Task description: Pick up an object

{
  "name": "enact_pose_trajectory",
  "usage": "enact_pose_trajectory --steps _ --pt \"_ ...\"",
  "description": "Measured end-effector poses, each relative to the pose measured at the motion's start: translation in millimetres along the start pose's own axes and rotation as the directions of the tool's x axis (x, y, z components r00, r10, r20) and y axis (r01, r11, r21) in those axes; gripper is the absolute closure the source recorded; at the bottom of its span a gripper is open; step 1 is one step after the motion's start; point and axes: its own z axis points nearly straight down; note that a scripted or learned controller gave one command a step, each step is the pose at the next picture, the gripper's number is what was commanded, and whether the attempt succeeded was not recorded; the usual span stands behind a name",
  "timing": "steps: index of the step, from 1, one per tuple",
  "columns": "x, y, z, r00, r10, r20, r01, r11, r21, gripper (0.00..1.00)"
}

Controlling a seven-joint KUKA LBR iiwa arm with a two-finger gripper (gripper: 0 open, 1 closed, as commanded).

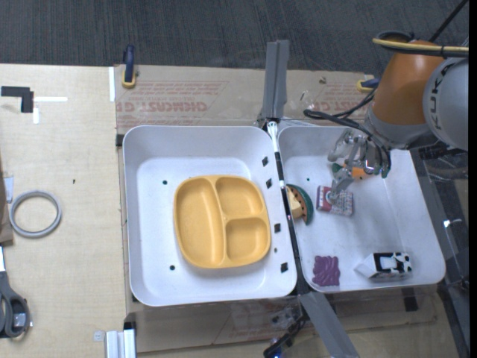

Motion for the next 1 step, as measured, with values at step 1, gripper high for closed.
enact_pose_trajectory --steps 1 --pt "20.3 -1.1 -11.3 0.852 0.524 -0.007 -0.524 0.852 0.007 0.00"
